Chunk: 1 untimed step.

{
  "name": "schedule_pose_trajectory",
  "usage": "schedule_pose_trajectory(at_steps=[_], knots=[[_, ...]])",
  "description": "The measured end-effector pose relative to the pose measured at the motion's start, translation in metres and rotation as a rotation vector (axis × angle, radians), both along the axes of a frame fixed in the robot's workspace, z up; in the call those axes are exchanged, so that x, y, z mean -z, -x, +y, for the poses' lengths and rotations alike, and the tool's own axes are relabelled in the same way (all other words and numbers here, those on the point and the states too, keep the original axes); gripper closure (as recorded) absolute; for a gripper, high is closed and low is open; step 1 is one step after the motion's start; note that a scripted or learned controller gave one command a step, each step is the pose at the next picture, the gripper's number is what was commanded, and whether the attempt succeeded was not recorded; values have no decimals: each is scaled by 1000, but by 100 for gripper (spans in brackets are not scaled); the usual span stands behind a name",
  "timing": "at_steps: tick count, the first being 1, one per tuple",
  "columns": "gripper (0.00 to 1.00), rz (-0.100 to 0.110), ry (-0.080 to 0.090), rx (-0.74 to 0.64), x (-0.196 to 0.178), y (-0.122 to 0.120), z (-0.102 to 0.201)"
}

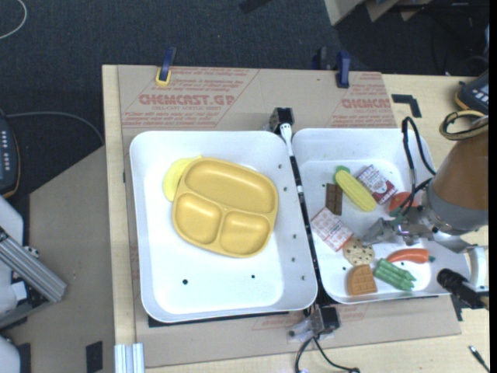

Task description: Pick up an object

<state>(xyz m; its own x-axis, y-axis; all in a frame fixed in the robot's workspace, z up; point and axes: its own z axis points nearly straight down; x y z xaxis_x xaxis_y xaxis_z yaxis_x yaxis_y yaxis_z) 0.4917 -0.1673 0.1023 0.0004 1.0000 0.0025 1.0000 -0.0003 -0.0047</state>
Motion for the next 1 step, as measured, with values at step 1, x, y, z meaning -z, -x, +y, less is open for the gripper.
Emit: schedule_pose_trajectory(at_steps=[1], knots=[[0, -5, -1, -1, 15, -1, 1]])
